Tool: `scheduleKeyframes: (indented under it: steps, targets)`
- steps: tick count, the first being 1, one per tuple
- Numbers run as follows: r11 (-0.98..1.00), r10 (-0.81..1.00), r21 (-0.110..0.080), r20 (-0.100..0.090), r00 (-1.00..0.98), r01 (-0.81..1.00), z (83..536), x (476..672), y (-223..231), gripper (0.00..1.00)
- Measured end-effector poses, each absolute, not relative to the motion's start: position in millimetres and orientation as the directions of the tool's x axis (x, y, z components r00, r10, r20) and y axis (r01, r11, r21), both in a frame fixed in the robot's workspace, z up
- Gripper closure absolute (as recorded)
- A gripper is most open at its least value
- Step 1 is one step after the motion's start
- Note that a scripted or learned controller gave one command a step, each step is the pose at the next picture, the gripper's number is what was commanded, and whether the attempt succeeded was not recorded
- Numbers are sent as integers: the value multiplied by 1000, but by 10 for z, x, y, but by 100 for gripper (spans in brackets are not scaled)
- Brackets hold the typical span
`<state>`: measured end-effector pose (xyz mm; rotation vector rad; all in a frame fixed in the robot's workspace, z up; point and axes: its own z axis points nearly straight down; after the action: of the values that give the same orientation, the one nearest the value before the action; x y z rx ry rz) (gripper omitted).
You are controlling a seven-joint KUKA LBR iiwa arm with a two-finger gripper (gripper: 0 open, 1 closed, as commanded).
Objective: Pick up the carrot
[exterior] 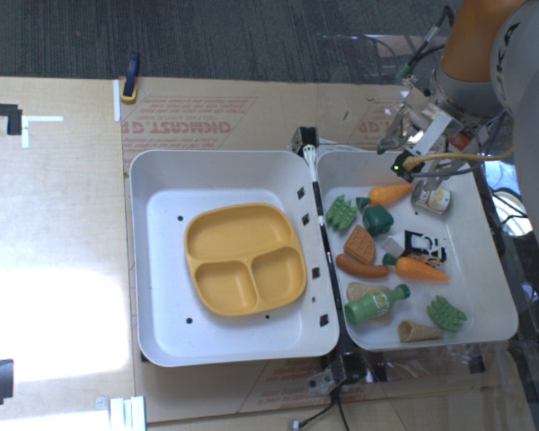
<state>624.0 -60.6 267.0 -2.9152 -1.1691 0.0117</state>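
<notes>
Two orange carrots lie in the right bin [485,241]. One carrot [391,193] sits near the bin's far side, its green top pointing left. The other carrot [421,269] lies near the middle, its green top also at its left end. My gripper [402,142] hangs over the bin's far rim, up and to the right of the far carrot and apart from it. Nothing shows held in it.
Around the carrots lie a green leafy piece [341,212], a brown wedge [361,245], a sausage [362,266], a green bottle [375,303], a cone [419,332], a small can [432,200] and a black-and-white item [425,245]. The left bin [153,241] holds a yellow divided plate [211,232].
</notes>
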Motion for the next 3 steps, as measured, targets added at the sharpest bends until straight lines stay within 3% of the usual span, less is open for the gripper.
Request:
scheduleKeyframes:
  steps: [1,2,3]
  targets:
    - [-702,712,-5,-5,702,712,1902,6003,-724,0]
    - [-758,652,-5,-5,758,652,906,6229,-1551,0]
    - [-861,508,-25,-29,861,507,910,6425,-1511,0]
